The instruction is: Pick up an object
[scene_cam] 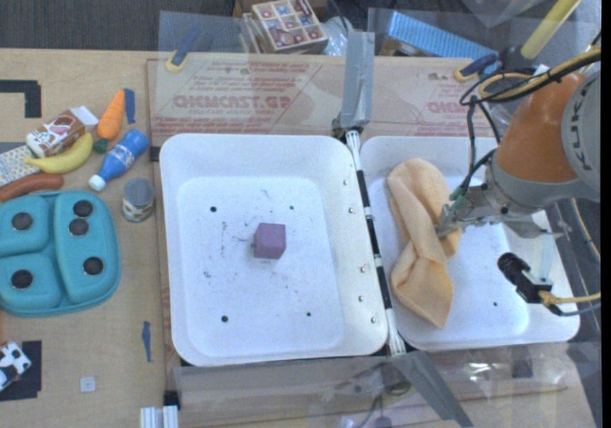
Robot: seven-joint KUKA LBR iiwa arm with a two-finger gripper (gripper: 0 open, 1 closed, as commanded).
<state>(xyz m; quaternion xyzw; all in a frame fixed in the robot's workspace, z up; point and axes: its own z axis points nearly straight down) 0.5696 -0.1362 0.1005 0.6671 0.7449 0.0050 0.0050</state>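
Note:
A crumpled yellow-orange cloth [420, 240] lies in the right bin [477, 316], along its left side. A small purple cube [269, 241] sits near the middle of the left bin [191, 168]. My gripper [452, 222] reaches in from the right and is down at the cloth's right edge, touching its folds. The fingers are small and dark against the cloth, and I cannot make out how they stand or whether cloth is between them.
Left of the bins lie a teal tray [52, 249], a banana [62, 157], a carrot [113, 115], a blue-and-white bottle [119, 159] and a small can [138, 199]. A black cable connector [520, 275] hangs over the right bin. Boxes stand behind the bench.

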